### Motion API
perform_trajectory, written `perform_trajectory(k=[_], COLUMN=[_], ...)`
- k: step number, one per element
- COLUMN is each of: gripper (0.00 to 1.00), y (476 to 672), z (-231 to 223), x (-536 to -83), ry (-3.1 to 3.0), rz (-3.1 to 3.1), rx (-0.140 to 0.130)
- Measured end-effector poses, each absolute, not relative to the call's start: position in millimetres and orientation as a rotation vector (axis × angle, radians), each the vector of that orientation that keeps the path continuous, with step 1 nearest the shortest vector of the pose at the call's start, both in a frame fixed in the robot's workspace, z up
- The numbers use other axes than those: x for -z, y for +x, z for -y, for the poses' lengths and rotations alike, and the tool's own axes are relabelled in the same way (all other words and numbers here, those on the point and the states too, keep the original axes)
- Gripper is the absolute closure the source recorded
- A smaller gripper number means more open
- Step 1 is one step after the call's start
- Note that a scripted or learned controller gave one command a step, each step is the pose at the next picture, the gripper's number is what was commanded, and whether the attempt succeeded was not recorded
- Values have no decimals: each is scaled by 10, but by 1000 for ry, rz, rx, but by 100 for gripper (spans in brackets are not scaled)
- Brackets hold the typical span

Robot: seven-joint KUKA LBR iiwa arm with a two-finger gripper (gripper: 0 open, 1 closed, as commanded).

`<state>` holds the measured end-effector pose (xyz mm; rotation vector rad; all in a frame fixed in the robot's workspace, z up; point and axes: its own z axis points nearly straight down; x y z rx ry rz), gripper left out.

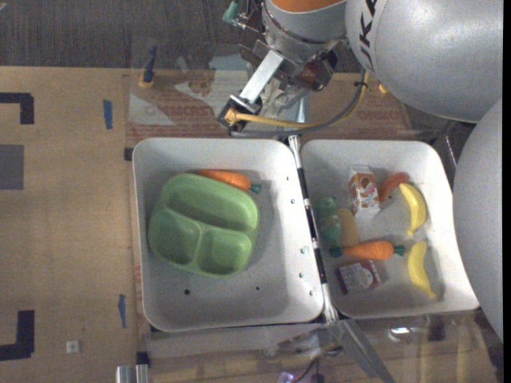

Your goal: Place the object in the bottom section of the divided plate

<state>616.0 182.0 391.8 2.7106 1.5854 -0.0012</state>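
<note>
**Figure: overhead view of the bench, both bins.** You are looking down on two shallow white bins sitting side by side on the tan bench (64, 230).

- **Arm.** The arm (431, 38) is reaching in from the upper right. Its orange band is showing at the top edge of the view.
- **Gripper.** The gripper (297, 72) is hanging beyond the far rims of the bins, near the seam between them and well apart from everything inside. You cannot tell whether it is released or clenched, and nothing is visibly grasped.
- **Left bin.** The left bin (239, 298) is holding a green divided plate (209, 223), which is lying flat. One large section is facing the far side and two smaller sections are facing the near side.
- **Task carrot.** The carrot (226, 179) is lying across the plate's far rim with its green stem pointing right. It is touching the rim and is not sitting in any section. You cannot tell whether it is resting on the rim or just behind it.
- **Right bin.** The right bin (379, 298) is holding:
  - a small carton (363, 191)
  - an orange-red piece (391, 186) just beside the carton
  - an upper banana (413, 206) and a lower banana (419, 268)
  - a second carrot (367, 250) lying crosswise between the bananas
  - a small packet (358, 276) near the second carrot
  - a pale green item (327, 212) and a yellowish item (345, 228), both against the left wall and too blurred to name
</note>
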Motion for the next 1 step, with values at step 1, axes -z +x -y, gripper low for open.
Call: perform_trajectory(k=[1], gripper=[100], y=[5604], z=[-2245], x=[-2807], ry=[2747], rz=[-1528], rx=[5])
